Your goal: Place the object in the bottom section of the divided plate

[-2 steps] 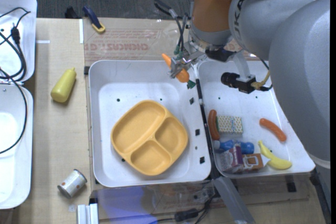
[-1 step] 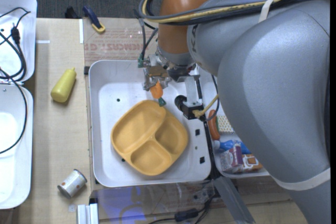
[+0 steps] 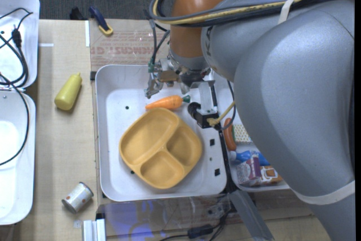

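Jaws (image 3: 167,83) of the grey arm hang just above the far rim of the left white bin (image 3: 110,178); whether they are spread or pressed together cannot be told, since the wrist and its cabling crowd them; nothing is seen pinched between them. Taking the divided plate (image 3: 161,147) as the landmark: the plate is yellow-tan, lies flat in the middle of that bin, turned at an angle, with one large section and two smaller ones; all three sections look bare. The carrot (image 3: 165,102), orange with a green tip, lies on the bin floor just beyond the plate's far edge, close beside it, and right below the jaws; it lies across the view with the green end toward the arm. The orange band (image 3: 194,14) of the arm rises beyond the carrot. To the plate's right, in the second bin (image 3: 246,180), lie some packaged things, one blue and white (image 3: 254,166), partly hidden by the arm. Left of the plate, outside the bin on the table (image 3: 62,144), a yellow squeeze bottle (image 3: 68,92) lies tilted; nearer the camera on the same side, a small silver can (image 3: 76,196) lies on its side; far beyond the plate, a blue and yellow clip (image 3: 101,21) rests at the table's back edge.
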Robot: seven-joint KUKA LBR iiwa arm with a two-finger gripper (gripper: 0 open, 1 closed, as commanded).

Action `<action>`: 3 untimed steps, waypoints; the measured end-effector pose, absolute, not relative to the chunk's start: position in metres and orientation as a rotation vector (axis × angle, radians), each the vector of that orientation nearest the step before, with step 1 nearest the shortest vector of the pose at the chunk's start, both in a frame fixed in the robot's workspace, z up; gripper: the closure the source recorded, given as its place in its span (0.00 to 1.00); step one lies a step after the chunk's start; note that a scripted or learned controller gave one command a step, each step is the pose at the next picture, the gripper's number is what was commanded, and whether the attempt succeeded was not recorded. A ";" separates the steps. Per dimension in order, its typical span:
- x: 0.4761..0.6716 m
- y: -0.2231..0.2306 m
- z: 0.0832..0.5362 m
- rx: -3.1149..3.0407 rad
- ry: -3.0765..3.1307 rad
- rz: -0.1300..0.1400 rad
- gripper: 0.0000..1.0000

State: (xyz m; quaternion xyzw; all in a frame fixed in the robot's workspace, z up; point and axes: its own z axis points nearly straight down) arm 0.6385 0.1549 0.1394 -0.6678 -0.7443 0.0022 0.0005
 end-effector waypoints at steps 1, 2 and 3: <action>0.643 0.177 0.180 -1.992 -2.432 0.003 0.00; 0.659 0.215 0.187 -2.293 -2.150 0.004 0.00; 0.649 0.119 0.232 -2.198 -2.245 0.005 0.00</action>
